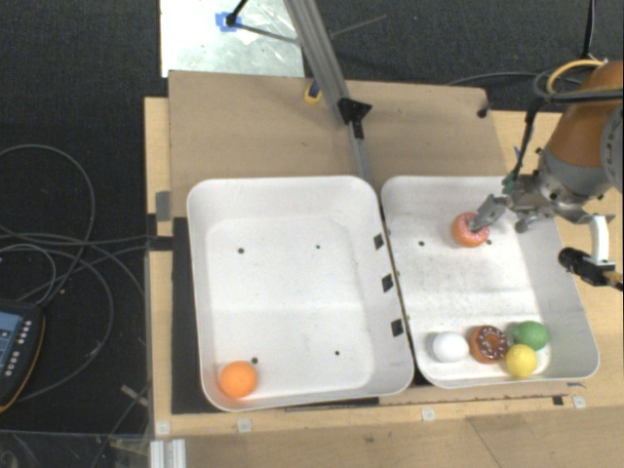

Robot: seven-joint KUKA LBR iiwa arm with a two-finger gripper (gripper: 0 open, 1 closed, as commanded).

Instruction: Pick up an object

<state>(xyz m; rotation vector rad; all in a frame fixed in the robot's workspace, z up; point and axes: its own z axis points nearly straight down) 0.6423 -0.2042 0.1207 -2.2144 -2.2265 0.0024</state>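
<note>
Pink doughnut [469,230] lies in the upper part of the right bin [429,203], right of frame centre, well apart from the orange ball [238,379] at lower left. The pincer [485,216] touches the doughnut; whether it grips, I cannot tell.

Light: bright and even across the two white bins [292,261], seemingly from overhead.
Shadows: faint, soft, hugging the bin walls.
Glare: pale floor patch [229,22] beyond the bins looks washed out.
Sharpness: mildly soft, grainy; small details blur.
</note>
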